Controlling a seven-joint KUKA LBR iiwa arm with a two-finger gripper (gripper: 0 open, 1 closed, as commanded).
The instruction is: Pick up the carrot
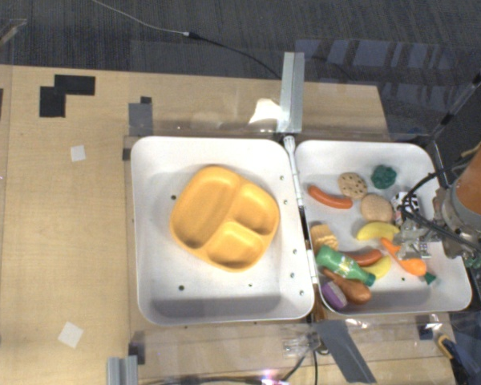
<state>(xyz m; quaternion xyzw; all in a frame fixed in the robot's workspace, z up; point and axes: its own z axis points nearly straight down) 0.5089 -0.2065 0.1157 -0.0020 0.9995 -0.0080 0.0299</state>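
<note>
1. I see the carrot [407,261] lying in the right bin [453,295], near its right side, just right of the banana [377,231].
2. My gripper [410,243] sits right over the carrot, close to or touching it; I cannot tell how its claw is set.
3. The left bin [148,295] holds a yellow divided plate [224,215].
4. A green bottle [345,264] lies left of the carrot.

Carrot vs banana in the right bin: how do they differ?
The carrot is orange with a green tip; the banana is plain yellow. The carrot lies nearer the bin's right wall, at the gripper; the banana sits to its left, beside the beige potato-like piece. Both are small toy foods in the right bin.
</note>
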